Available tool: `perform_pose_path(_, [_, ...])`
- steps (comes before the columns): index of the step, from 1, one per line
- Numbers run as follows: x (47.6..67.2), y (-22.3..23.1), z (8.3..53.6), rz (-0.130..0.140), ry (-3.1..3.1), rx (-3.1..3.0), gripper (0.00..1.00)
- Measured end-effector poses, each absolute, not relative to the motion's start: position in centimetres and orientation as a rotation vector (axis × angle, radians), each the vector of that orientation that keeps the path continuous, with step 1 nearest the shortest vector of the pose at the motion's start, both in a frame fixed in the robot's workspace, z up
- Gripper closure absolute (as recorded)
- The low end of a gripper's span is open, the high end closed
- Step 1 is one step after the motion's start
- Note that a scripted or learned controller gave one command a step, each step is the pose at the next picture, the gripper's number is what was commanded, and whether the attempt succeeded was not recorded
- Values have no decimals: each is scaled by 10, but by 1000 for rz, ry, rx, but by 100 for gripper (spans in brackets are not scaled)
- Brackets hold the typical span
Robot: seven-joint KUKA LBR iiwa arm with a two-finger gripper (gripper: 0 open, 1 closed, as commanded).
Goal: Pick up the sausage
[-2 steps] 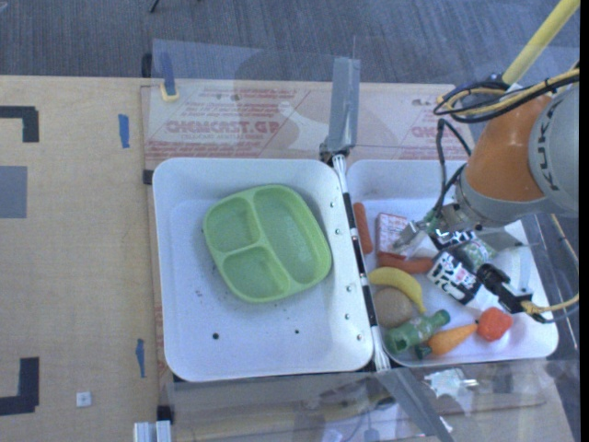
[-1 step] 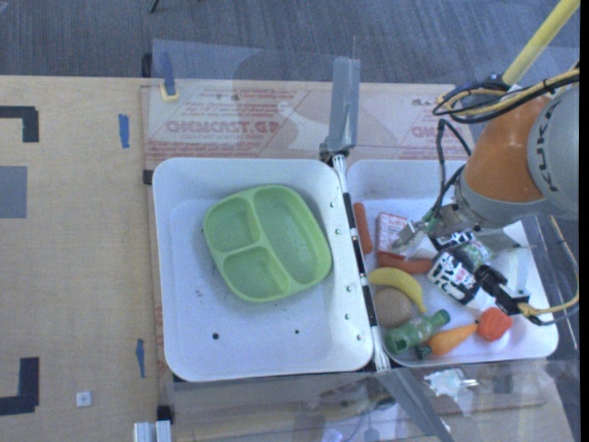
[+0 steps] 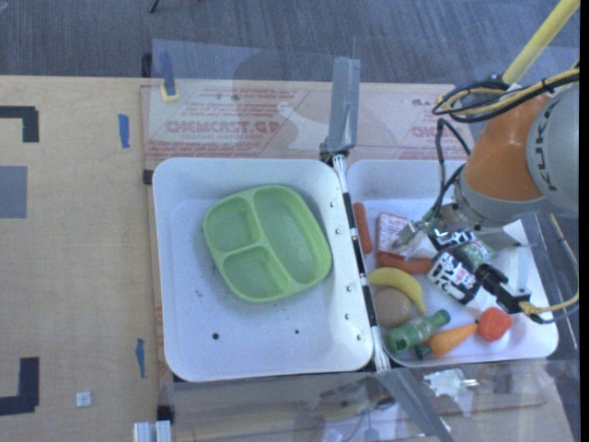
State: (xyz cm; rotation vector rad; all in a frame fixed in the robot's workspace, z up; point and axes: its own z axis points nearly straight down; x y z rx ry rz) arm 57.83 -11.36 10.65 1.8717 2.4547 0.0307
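Sausage [image 3: 362,227]: a reddish-orange link lying lengthwise in the right bin [image 3: 543,339], just beside the bin's left wall and next to the divide between the two bins. To its right lies a small red-and-white packet [image 3: 394,226]; below that a second reddish piece [image 3: 415,265] lies crosswise, and under it a yellow banana [image 3: 398,283] curves over a brown rounded item [image 3: 395,308]. Along the near edge of the same bin sit a green bottle [image 3: 416,331], an orange carrot [image 3: 453,339] and a small red fruit [image 3: 494,324].

Gripper [image 3: 440,236]: hanging over the middle of the right bin, to the right of the sausage and apart from it, beneath the arm's orange band [image 3: 502,159]. Whether the jaws stand wide or narrow cannot be told; nothing is visibly between them. A black-and-white patterned part [image 3: 454,274] shows just below the wrist.

Left bin [image 3: 175,247]: holds a green three-compartment plate [image 3: 267,243], slightly turned. Both bins rest on the wooden counter [image 3: 74,247].
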Motion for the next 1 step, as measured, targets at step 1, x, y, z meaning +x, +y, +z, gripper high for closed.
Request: perform_pose_path(1, [568, -109, 107, 35, 2472, 1839, 0])
